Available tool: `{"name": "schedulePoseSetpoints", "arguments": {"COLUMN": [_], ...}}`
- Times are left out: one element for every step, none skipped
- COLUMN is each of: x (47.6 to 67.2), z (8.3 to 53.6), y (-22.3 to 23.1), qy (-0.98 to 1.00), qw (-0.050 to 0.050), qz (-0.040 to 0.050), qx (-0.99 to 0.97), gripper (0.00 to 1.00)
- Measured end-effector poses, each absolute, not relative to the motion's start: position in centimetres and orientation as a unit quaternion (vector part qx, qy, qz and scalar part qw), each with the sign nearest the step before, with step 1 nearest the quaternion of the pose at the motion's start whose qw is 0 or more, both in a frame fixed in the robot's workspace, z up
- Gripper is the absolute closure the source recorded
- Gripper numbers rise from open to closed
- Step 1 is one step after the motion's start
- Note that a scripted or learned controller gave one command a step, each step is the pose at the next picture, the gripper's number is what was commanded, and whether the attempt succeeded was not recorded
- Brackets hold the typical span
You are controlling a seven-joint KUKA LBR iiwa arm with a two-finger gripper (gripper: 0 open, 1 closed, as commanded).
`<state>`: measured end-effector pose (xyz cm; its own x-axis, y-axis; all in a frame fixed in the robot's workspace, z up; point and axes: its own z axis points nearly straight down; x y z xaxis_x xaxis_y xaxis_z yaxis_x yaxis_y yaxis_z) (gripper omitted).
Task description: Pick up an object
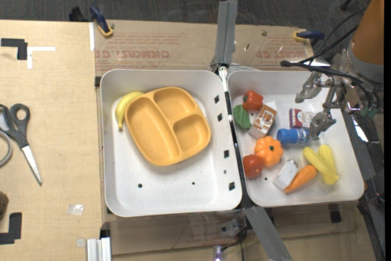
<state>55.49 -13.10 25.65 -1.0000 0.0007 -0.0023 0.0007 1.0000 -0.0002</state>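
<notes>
I see the light wooden bench [49, 150] w/ two shallow white plastic bins side by side. Left bin [165, 195] carries a big yellow-orange three-compartment plastic tray [166, 125], tilted a bit, and a yellow toy banana [125, 106] tucked against the tray's upper-left rim. Right bin [305, 192] holds the small stuff.

The grey arm w/ orange band [369, 33] comes in from the right side of the view, upper right corner. Its two-finger gripper [321, 116] hangs over the right bin's upper-right area, metal fingers [322, 122] spread apart w/ nothing between them, tips just above the blue bottle.

In the right bin, approx by size: orange toy pumpkin [269, 150] mid-bin; yellow toy corn cob [324, 162] near the right wall; orange toy carrot [300, 178] lying at a slant, touching the corn's lower end; small blue plastic bottle w/ white label [292, 135] on its side, just right of the pumpkin's top; brown-and-white small carton [263, 119]; red toy pepper [252, 99] near the top; green toy vegetable [241, 117] against the left wall; red toy tomato [252, 165] below-left of the pumpkin; dark red-and-white small packet [299, 117] by the gripper; white small block [285, 174] beside the carrot.

Grey-handled scissors [21, 131] lie on the bench, far left.
</notes>
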Motion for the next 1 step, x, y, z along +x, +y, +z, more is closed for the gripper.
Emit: {"name": "schedulePoseSetpoints", "arguments": {"x": [57.35], "z": [12.82], "y": [-9.19], "qy": [0.996], "qw": [0.003], "qz": [-0.0005], "qx": [-0.088], "gripper": [0.0]}}
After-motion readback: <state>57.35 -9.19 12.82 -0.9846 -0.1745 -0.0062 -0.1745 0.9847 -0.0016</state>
